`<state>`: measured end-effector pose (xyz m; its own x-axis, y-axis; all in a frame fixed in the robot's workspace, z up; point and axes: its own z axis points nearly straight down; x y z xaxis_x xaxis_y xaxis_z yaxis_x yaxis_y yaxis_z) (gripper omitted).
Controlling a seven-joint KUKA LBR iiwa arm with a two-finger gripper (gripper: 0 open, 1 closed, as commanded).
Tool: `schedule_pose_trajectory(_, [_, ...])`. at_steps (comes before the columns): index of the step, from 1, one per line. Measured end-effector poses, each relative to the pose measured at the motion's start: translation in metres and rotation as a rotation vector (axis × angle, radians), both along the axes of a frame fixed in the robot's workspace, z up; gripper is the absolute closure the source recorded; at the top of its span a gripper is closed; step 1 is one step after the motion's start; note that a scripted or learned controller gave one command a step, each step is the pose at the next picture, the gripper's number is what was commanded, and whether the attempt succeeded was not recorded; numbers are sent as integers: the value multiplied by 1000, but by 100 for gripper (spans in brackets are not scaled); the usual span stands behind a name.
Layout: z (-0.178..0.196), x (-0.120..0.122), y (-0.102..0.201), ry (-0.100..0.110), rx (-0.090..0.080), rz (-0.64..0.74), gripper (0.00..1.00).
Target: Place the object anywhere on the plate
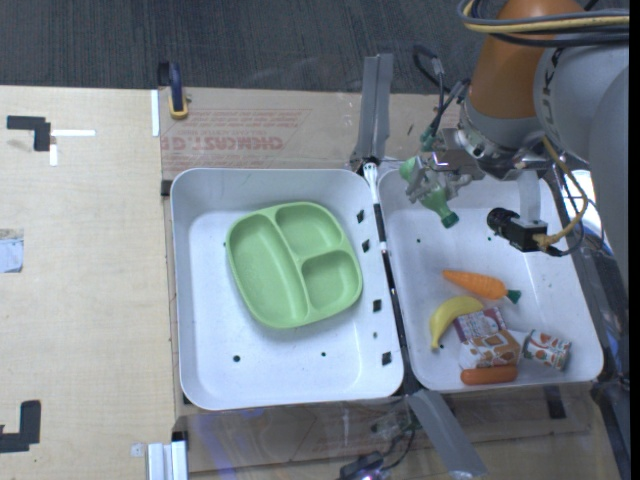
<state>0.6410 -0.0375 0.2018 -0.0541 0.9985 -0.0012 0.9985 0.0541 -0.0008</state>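
Observation:
A light green divided plate [295,263] lies in the left white bin [200,348], tilted slightly, with three compartments. My gripper [430,186] hangs over the far left corner of the right bin [570,368], just right of the wall between the bins. It is shut on a small green object [441,208], which sticks out below the fingers, with another green bit at the upper left. The object is up off the bin floor, to the right of the plate.
In the right bin lie an orange carrot [476,284], a yellow banana [450,318], a printed carton [488,342], a red sausage [490,374] and a small can [546,349]. A black clip with cables [515,227] hangs beside the wrist.

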Motion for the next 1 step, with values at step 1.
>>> schedule_pose_trajectory(1, [-2,-53,54,-2,1,319,100])
